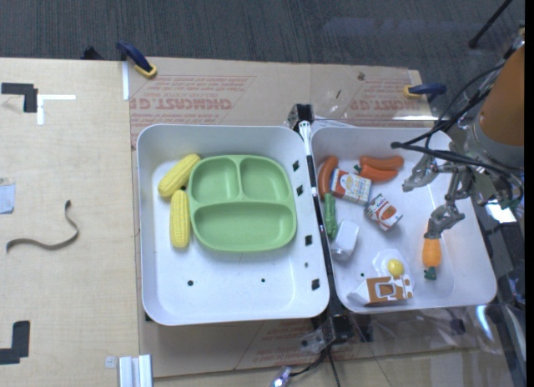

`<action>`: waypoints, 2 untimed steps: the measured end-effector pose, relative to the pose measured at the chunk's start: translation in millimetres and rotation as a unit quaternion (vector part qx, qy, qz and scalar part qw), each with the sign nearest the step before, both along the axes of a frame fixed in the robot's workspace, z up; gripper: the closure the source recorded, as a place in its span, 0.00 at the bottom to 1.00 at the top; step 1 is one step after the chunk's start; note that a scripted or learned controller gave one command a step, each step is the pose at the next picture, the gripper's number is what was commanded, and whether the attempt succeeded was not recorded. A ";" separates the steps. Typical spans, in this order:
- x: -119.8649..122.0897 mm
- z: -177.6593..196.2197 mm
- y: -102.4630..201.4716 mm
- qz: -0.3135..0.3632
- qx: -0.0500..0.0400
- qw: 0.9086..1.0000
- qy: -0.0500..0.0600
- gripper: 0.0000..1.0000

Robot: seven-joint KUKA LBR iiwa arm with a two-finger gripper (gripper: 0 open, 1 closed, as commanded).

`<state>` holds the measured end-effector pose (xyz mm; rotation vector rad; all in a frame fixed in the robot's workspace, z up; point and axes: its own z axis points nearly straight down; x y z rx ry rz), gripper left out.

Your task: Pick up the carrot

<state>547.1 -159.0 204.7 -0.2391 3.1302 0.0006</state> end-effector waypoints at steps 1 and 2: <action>-4.9 -112.0 -63.0 -0.033 0.000 0.999 -0.001 0.00; -2.2 -101.6 -61.5 -0.031 -0.001 1.000 -0.004 1.00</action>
